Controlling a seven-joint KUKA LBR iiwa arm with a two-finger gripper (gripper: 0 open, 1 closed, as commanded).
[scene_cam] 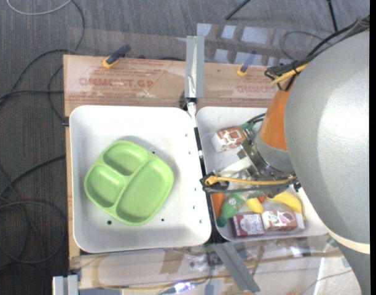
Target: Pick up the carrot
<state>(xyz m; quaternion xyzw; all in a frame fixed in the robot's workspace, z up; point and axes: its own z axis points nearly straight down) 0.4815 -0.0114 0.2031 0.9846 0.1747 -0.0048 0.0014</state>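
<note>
Left bin (90, 226): white and shallow, at 9 o'clock of the view; a green divided plate (129, 182) lies in it, slightly toward 7 o'clock of the bin's middle.
Right bin (206, 121): white, just beside the left one.
Carrot (219, 202): orange with a green top (228, 210), at 7 o'clock in the right bin, near the wall shared with the left bin.
Carton (231, 138): at 11 o'clock in the right bin.
Banana (285, 201): yellow, at 3 o'clock of the carrot.
Box (265, 222): red and white, at 6 o'clock, along the near wall.
Arm (329, 140): grey with an orange band, over the right bin from 3 o'clock.
Gripper: hidden beneath the wrist; whether it is spread or pinching, I cannot tell.
</note>
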